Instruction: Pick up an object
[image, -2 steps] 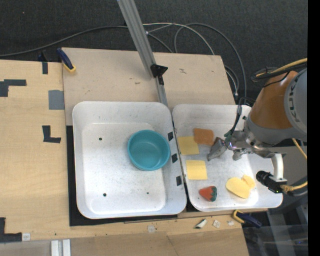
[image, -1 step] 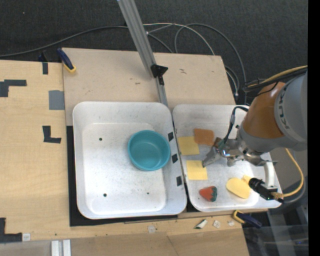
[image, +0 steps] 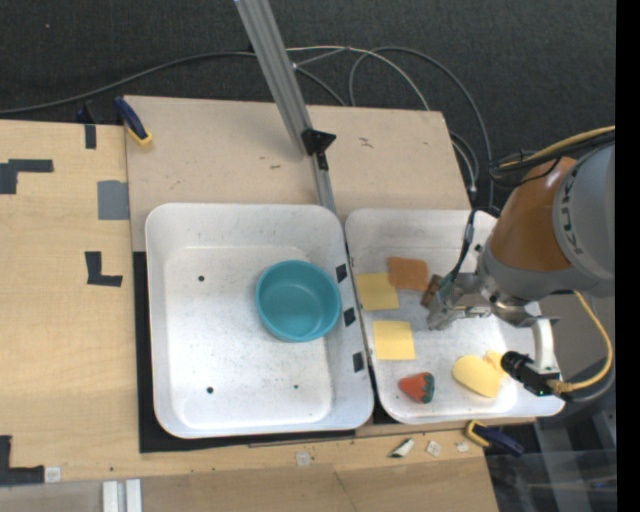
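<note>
Five small things counted in the right bin (image: 420, 216): a brown flat piece (image: 407, 272) toward 12 o'clock, an upper yellow square (image: 377, 291) at the 9 o'clock side, a lower yellow square (image: 393, 340) near the middle, a red piece with a green tip (image: 418, 387) at 6 o'clock and a rounded yellow lump (image: 477, 376) toward 5 o'clock. Found the tool (image: 443, 308) low over the bin floor, just at 4 o'clock of the brown flat piece and near its edge; took that piece for the likeliest target. Could not tell how far the tool stood open, nor whether it had hold of anything, since dark wrist parts and a cable crowded that spot.

Judged the brown piece light, thin and probably soft, lying flat, so hard to get under; best pinched across a raised edge rather than from straight above. Reckoned the two yellow squares much the same. Rated the yellow lump and the red piece easier: light, bulkier, with sides to close on across the narrow width, though smooth and apt to roll or slip.

Noted a teal bowl (image: 297, 300) in the left bin (image: 180, 232), well apart. Lost the right bin's 3 o'clock wall under the arm (image: 540, 235). Could not make out whether the brown piece touched the tool.
</note>
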